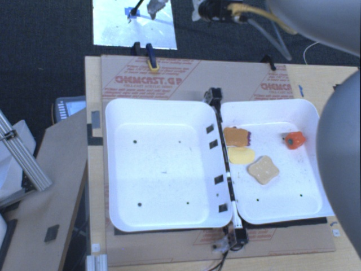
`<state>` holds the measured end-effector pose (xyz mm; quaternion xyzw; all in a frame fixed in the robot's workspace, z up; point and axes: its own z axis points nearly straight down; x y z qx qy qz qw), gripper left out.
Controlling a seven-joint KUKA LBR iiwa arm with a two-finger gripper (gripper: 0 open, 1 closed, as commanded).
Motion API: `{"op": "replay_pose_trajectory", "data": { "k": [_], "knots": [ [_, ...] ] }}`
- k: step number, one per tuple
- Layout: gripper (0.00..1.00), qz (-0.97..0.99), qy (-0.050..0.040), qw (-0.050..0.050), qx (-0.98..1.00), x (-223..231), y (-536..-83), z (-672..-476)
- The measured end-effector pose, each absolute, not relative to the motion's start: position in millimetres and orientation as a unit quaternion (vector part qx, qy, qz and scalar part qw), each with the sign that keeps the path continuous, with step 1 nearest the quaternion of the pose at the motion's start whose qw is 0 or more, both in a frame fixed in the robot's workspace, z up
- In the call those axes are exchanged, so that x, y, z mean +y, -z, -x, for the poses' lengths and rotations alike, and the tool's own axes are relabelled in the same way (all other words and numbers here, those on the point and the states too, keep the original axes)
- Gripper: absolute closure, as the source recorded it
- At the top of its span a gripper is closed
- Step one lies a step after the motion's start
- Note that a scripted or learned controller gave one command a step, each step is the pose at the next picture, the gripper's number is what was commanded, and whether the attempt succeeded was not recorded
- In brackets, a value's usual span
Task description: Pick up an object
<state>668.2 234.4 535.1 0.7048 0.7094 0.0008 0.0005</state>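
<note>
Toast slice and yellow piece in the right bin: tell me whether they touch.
Cannot tell. In the camera view the toast slice sits right against the yellow piece at one corner, with neither a clear gap nor plain contact.

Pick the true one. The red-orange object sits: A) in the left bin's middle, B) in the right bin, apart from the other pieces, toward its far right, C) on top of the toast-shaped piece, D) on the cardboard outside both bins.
B: the red-orange object lies in the right bin, separated from the toast-shaped piece.
</note>
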Motion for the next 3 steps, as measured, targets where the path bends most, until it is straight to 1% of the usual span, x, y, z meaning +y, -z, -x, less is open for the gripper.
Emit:
{"op": "replay_pose_trajectory", "data": {
  "k": [1, 2, 3],
  "knots": [
    [1.00, -0.703, -0.0020, 0.001, 0.711, 235, -547, -668.1],
    [0.00, -0.703, -0.0016, 0.001, 0.711, 235, -546, -668.1],
    [1.00, -0.701, -0.0028, 0.002, 0.713, 235, -558, -668.1]
  ]
}}
